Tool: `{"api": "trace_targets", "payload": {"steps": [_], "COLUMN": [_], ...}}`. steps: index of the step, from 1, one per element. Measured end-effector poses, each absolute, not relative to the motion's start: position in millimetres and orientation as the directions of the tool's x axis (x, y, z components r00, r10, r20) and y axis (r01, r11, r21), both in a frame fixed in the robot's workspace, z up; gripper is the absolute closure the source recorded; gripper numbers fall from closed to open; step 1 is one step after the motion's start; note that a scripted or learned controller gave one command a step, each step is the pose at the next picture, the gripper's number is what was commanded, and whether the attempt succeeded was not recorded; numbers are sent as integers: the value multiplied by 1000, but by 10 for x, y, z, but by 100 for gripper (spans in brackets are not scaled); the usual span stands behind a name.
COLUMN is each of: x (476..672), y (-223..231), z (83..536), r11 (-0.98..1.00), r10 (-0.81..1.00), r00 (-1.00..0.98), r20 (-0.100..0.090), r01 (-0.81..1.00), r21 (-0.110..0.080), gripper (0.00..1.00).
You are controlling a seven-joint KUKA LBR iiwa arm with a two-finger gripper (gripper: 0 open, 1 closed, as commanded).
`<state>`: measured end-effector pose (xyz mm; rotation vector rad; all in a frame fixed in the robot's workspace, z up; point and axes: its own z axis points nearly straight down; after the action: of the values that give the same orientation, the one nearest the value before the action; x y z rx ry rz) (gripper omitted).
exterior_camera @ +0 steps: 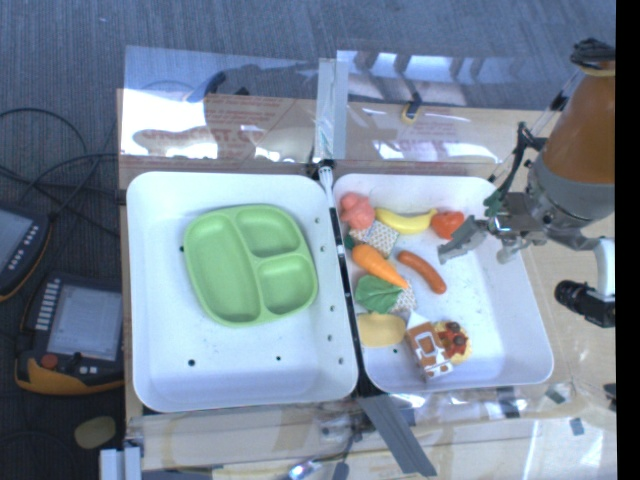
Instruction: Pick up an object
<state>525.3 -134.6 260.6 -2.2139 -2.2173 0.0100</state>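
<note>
— Nearest us?
— Boxed cake toy (434, 346), front of right bin (520, 353).
— And the gripper (468, 236)?
— Fingers spread, holding nothing, above that bin's back right. A red tomato (449, 223) lies touching its fingertip; the sausage (423, 272) is near, lower left.

one fixed cam above bench; slanted down on both bins (140, 298)

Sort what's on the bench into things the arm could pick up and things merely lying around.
Pickable, in the right bin:
banana
carrot
sausage
tomato
peach
waffle toy

Lying about:
green divided plate in the left bin
pendant on the floor
</note>
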Motion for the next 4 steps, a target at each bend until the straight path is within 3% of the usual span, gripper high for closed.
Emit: {"api": "trace_targets", "payload": {"steps": [1, 2, 3, 4], "x": [5731, 5971, 6633, 6653], "y": [-1643, -1670, -1138, -1118], "z": [1385, 880, 868, 932], "r11": [-397, -489, -507, -504], "r10": [918, 872, 862, 864], "r00": [397, 489, 507, 504], "r20": [-2, 2, -16, -15], "r01": [918, 872, 862, 864], "r21": [-12, 7, -9, -2], "gripper": [0, 0, 0, 100]}}
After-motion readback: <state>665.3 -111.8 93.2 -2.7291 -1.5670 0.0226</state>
